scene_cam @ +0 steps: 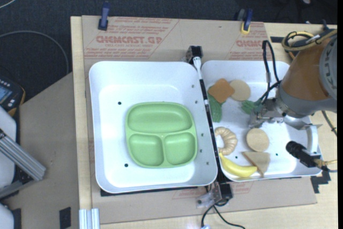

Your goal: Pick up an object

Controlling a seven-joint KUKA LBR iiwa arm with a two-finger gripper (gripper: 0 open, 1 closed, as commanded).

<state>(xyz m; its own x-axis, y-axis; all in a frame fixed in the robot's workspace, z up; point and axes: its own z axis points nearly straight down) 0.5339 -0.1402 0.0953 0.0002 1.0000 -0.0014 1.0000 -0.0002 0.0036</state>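
- The gripper is low in the right bin, near its middle; whether it grips anything cannot be told.
- Beside it lies a green leafy piece; just below, a round cracker.
- Further off: a banana, a pretzel.
- Far across, the left bin holds a smooth green divided plate.

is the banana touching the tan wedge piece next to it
Touching. The camera view shows the banana lying against the lower edge of the tan wedge, no white bin floor between them.
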